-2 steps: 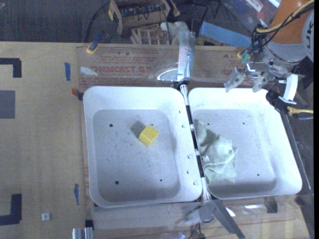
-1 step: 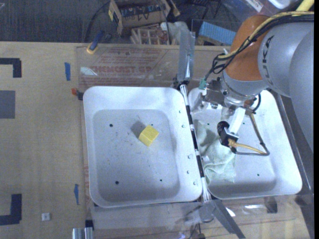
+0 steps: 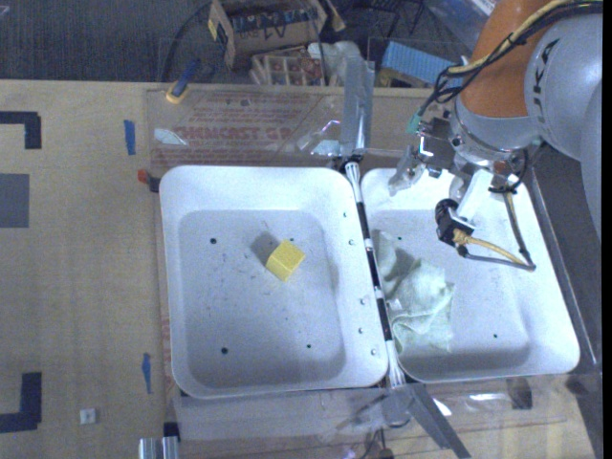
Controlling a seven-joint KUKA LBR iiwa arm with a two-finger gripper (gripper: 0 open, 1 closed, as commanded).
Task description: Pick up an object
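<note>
A small yellow block (image 3: pixel 285 259) lies in the left bin (image 3: pixel 191 208), a little above its middle. A crumpled pale cloth (image 3: pixel 418 293) rests in the right bin (image 3: pixel 535 333) against its left wall. My gripper (image 3: pixel 430 197) hangs over the upper part of the right bin, above and to the right of the cloth. It is open, with bare bin floor showing between its fingers. The grey arm with its orange band (image 3: pixel 512 22) reaches in from the upper right.
A metal divider (image 3: pixel 359 113) rises where the two bins meet at the back. A yellow cable (image 3: pixel 497 249) loops from the wrist over the right bin. Boxes and clutter stand behind the bench. Blue tape marks dot the wooden bench top at left.
</note>
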